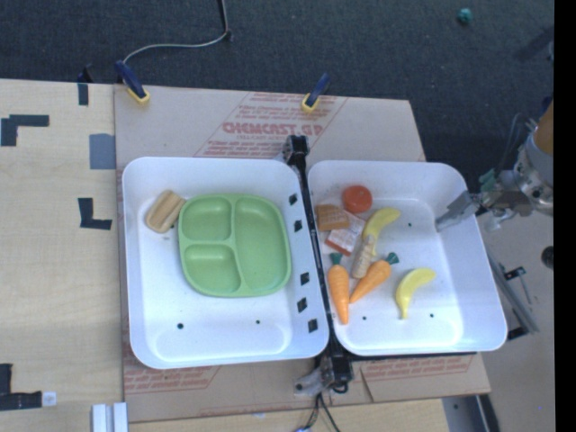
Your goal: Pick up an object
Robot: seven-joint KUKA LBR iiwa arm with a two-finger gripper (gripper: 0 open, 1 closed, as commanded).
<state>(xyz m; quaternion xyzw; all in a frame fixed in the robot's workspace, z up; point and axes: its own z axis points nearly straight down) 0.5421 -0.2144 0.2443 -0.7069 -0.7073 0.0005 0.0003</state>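
Camera view: the gripper (pixel 457 211) sits at the right rim of the right bin (pixel 450 331), its grey tip reaching just over the bin's edge. Whether it is spread or pressed together cannot be told at this size, and nothing shows in its grasp.

All the candidate objects lie to the gripper's left, inside the right bin. Nearest are the upper banana (pixel 381 222) and, below and left of the gripper, the lower banana (pixel 411 288). Farther left lie the tomato (pixel 357 198), two carrots (pixel 338 293) (pixel 372 279) touching near their tips, and some small packets against the divider. Well apart, in the left bin (pixel 216 345), sit a green divided plate (pixel 235 245) and a bread roll (pixel 163 211).

By my reading the task is barely begun: no object is lifted, and the approach, descent, grasp and lift all remain.
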